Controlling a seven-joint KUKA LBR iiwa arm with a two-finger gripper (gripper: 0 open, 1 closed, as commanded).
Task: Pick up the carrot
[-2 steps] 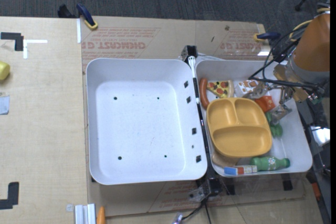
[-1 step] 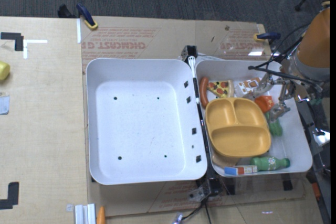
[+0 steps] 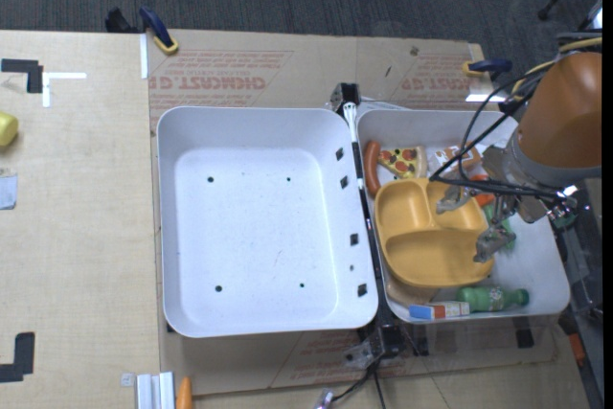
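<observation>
The carrot (image 3: 486,200) shows as a small orange piece with a green leafy end, lying in the right bin (image 3: 541,287) by the yellow divided plate (image 3: 421,254); the arm's wrist hides most of it. My gripper (image 3: 469,221) hangs over the plate's right rim, just left of the carrot. One grey fingertip (image 3: 450,199) is over the plate's upper compartment and the other sits near the plate's right edge. The fingers stand apart, and I see nothing held between them.
A red sausage (image 3: 371,168) and a pizza slice (image 3: 400,161) lie at the back of the right bin. A green bottle (image 3: 493,299) and a white tube (image 3: 436,310) lie along its front wall. The left bin (image 3: 172,206) stands beside it.
</observation>
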